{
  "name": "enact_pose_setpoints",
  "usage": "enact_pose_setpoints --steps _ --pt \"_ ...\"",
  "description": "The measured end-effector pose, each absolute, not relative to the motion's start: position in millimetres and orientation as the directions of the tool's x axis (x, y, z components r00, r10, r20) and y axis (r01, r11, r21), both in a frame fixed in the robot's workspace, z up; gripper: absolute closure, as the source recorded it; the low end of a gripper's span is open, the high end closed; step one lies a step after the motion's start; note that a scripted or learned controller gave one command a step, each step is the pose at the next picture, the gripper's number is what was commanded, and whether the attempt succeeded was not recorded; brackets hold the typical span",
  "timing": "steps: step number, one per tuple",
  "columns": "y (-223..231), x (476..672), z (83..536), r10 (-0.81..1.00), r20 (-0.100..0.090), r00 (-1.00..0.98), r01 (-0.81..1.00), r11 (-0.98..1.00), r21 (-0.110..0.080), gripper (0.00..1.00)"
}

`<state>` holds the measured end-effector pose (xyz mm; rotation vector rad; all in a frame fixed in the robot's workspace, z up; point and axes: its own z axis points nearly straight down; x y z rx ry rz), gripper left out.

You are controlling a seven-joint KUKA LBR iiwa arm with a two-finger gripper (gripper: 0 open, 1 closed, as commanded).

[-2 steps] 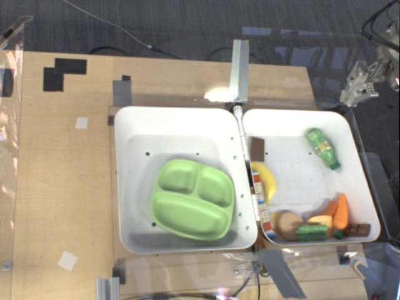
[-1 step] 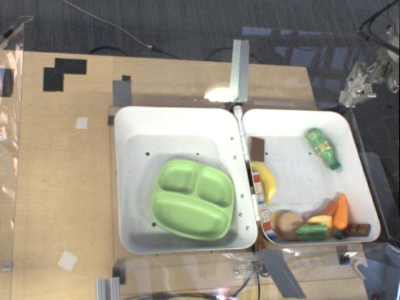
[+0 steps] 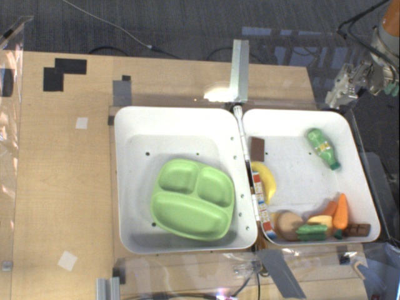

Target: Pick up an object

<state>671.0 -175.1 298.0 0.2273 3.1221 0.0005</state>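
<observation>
My gripper (image 3: 345, 90) hangs at the upper right, just beyond the far right corner of the right bin (image 3: 294, 120), with nothing between its fingers. In that bin a green bottle (image 3: 323, 147) lies near the far right. A yellow banana (image 3: 266, 180) and a brown block (image 3: 257, 147) rest against the left wall. Along the front lie a carrot (image 3: 340, 211), a round brown item (image 3: 288, 224), a green piece (image 3: 311, 231) and a dark brown bar (image 3: 357, 230).
The left bin (image 3: 134, 136) holds a green divided plate (image 3: 193, 198). A metal post (image 3: 240, 70) stands behind the divider between the bins. Cables run over the dark floor at the top right.
</observation>
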Motion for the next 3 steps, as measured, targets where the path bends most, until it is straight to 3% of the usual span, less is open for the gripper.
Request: enact_pose_setpoints --steps 2,3 --pt "-173.5 675.7 327.4 0.138 -0.036 -0.990 0.138 0.990 0.000 1.00" --pt "-189.7 660.4 316.9 0.094 -0.010 -0.996 0.094 0.996 -0.001 1.00"
